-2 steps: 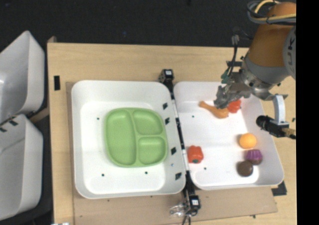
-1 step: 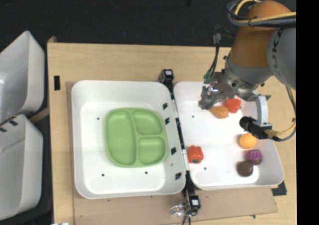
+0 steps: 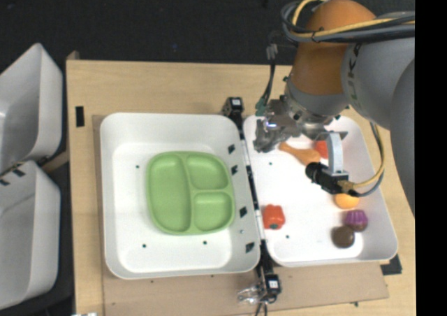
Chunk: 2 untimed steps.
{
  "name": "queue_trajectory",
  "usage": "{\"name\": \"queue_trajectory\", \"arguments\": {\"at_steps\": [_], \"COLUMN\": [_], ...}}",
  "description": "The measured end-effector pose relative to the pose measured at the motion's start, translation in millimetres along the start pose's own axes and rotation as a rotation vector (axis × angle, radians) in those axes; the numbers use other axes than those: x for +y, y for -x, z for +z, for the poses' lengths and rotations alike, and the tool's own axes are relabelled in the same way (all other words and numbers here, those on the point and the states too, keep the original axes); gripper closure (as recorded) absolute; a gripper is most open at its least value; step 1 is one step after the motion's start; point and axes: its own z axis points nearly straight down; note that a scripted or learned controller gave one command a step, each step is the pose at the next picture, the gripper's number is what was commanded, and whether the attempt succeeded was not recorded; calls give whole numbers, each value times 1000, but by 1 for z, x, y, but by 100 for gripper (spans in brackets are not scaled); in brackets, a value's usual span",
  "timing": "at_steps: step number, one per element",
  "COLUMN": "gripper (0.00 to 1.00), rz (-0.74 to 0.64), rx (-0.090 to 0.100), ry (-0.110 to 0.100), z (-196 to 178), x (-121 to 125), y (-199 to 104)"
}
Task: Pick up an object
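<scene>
Nearest, in the front right corner of the right bin (image 3: pixel 300 252): a brown round piece (image 3: pixel 343 237), with a purple ridged piece (image 3: pixel 356 219) just behind it, touching or nearly so. At much the same depth but well apart toward the view's left, close to the wall shared with the neighbouring bin: an orange-red pepper-like toy (image 3: pixel 273 217), alone on the white floor. A little further back, near the right wall: a yellow-orange rounded piece (image 3: pixel 346 200), partly hidden, kind unclear.

Across the divide, in the left bin (image 3: pixel 126 168): a green divided plate (image 3: pixel 188 191) with three compartments, lying flat near the middle.

Further back in the right bin: an orange carrot-like piece (image 3: pixel 299 152) lying slantwise, and a small red piece (image 3: pixel 320 147) just beside its right end, partly covered by wrist hardware.

Gripper (image 3: pixel 264 136) low over the back left of the right bin, close to the shared wall and just left of the carrot-like piece; touching it or not, impossible to say. Parted or closed, likewise not to be made out from this angle. All six pieces seemingly resting on the bin floor.

Behind and above, the grey arm (image 3: pixel 380 77) with its orange band, reaching in from the right across the far rim. Under both bins, a pale wooden bench (image 3: pixel 84 91).
</scene>
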Motion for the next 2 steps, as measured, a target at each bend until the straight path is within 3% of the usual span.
{"name": "queue_trajectory", "arguments": {"at_steps": [2], "gripper": [100], "rz": [1], "rx": [-1], "ry": [0], "z": [9], "x": [-1], "y": [-92]}}
